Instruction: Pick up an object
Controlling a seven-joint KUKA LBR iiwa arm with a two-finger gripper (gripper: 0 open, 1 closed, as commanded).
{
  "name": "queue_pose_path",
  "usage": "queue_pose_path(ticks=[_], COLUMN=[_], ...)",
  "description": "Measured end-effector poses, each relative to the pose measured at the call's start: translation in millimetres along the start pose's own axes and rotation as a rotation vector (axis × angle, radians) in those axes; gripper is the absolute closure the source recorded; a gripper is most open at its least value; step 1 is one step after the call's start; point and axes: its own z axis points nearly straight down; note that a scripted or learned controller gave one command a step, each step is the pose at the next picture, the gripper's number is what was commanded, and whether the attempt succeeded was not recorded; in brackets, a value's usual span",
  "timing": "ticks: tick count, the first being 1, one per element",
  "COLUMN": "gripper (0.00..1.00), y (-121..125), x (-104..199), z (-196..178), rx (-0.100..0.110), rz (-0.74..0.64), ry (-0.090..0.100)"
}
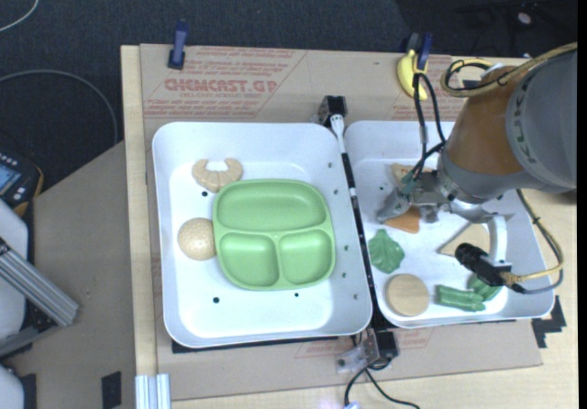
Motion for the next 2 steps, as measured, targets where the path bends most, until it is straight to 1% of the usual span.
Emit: queue_pose_path(ticks=[1, 2], gripper=[1.0, 1.0], y=[-1, -32], x=[0, 0], z=[-10, 1], rx=[0.001, 0.009], rz=[0.003, 0.003], ry=[0.001, 0.003])
